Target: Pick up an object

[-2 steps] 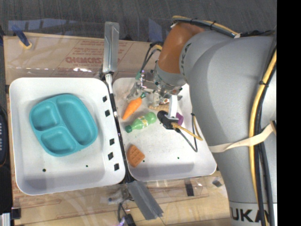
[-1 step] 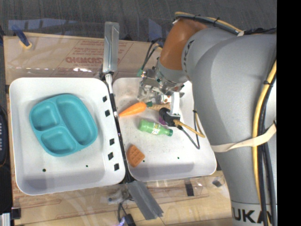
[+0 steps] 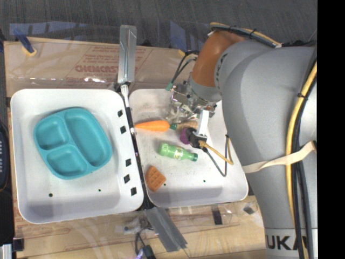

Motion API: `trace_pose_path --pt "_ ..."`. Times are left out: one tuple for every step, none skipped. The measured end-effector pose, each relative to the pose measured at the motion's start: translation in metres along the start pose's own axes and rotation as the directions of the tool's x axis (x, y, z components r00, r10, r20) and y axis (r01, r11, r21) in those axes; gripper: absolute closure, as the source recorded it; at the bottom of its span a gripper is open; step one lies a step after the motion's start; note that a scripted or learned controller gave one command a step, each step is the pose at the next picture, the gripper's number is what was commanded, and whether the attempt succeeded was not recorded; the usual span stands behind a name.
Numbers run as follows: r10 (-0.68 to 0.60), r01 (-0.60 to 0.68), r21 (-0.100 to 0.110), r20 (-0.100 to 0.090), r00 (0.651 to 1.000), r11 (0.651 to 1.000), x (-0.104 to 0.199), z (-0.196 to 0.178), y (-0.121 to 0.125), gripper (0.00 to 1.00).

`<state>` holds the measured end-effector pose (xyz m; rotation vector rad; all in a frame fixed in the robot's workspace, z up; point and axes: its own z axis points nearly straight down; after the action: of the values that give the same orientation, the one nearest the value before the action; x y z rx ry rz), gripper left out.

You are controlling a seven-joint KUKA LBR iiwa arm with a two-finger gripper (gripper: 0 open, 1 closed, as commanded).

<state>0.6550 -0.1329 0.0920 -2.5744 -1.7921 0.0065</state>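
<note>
A bench (image 3: 64,58) is carrying two white bins; the arm (image 3: 259,101) is reaching into the right bin (image 3: 215,182). The end effector (image 3: 182,112) is hanging just over the carrot's (image 3: 152,126) green end, its state unclear. The carrot is lying flat, long axis left-right, tip pointing left; closing across its width should be serving best.

Bins (image 3: 21,161): smooth white plastic | tray (image 3: 73,142): matt teal plastic | bottle (image 3: 177,152): glossy green plastic | arm (image 3: 269,107): smooth grey casing
</note>
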Motion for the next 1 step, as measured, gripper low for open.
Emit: trace_pose_path --pt "0.317 -0.317 -0.003 -0.002 0.949 0.949 0.0289 0.0006 -0.0088 1.0"
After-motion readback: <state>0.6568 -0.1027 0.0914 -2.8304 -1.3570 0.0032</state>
